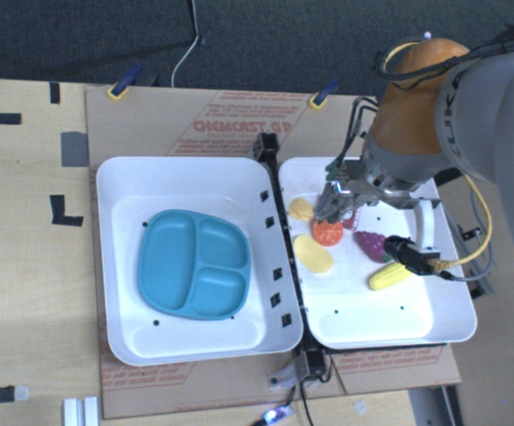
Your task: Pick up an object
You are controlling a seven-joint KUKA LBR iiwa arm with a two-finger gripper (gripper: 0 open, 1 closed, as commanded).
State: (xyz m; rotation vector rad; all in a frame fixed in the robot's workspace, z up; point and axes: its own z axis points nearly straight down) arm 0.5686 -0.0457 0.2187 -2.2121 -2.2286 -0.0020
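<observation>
Gripper (332,209) of the grey arm (470,105) is reaching down into the right bin (390,327), its dark fingers hanging directly over an orange-red toy piece (328,232) and seeming to touch its top. Whether the jaws are parted or closed cannot be told from this slanted view, and nothing is visibly sitting between them. Just to the left of the jaws, a small pale yellow piece (301,209) is lying close to the divider between the bins. Below the jaws and beside the orange-red piece, a larger yellow rounded piece (313,255) is resting on the bin floor. To the right of the jaws, a purple piece (371,244) is sitting near a yellow corn-like piece (390,276), which is lying partly under a black fitting with cables. Well to the left of the jaws, a blue divided plate (194,264) is occupying the left bin (123,193).
</observation>
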